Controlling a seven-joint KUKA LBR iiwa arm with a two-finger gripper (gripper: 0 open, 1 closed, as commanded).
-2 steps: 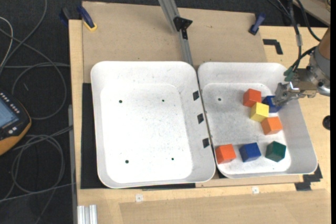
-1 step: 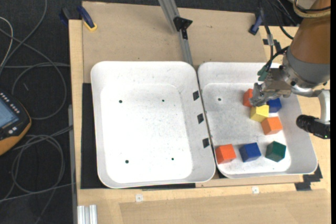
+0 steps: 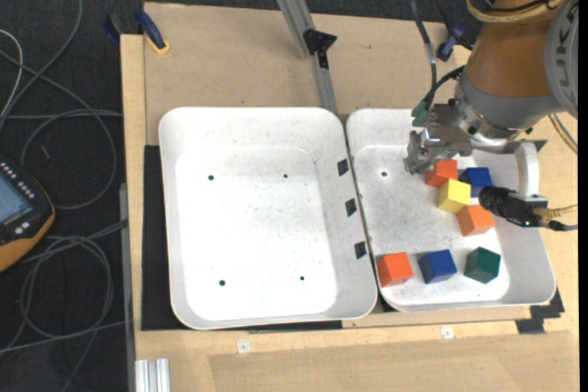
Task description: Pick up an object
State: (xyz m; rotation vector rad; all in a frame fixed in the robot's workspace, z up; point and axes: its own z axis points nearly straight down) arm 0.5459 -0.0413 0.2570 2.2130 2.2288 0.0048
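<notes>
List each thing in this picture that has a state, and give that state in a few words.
Gripper: low over the right bin, by the cluster.
Right bin: holds all the blocks.
Yellow block: in a tight cluster with orange and blue ones.
Orange block: alone, flat, near the front rim.
Blue block: flat, beside it.
Green block: flat, at the row's end.

Wooden table (image 3: 239, 41) set on dark carpet (image 3: 64, 5). Black cables (image 3: 55, 234) strewn over carpet at left. Orange-edged handheld device (image 3: 20, 208) seen at left edge. Grey metal pole (image 3: 292, 3) slanted across table. Blue-and-yellow clamp (image 3: 153, 31) fixed at table's far-left corner.
</notes>
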